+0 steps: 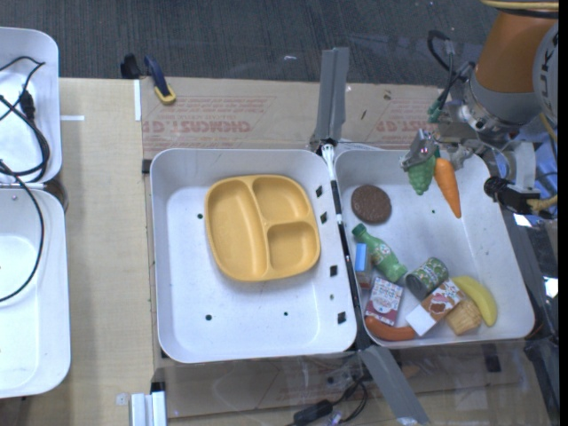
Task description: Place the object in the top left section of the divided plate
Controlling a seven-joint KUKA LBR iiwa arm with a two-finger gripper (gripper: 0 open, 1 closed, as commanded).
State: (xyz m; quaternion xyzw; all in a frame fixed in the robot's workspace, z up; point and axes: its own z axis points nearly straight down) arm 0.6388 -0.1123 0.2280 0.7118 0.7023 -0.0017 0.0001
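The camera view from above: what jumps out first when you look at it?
The yellow divided plastic plate stands out most, lying in the middle of the left white bin. Next comes the toy orange carrot with green leaves, hanging at the gripper over the right white bin's far corner. A jumble of toy food, with a yellow banana, crowds that bin's near side.

the arm (pixel 519 51) is cut off by the top right corner, its upper links unseen.
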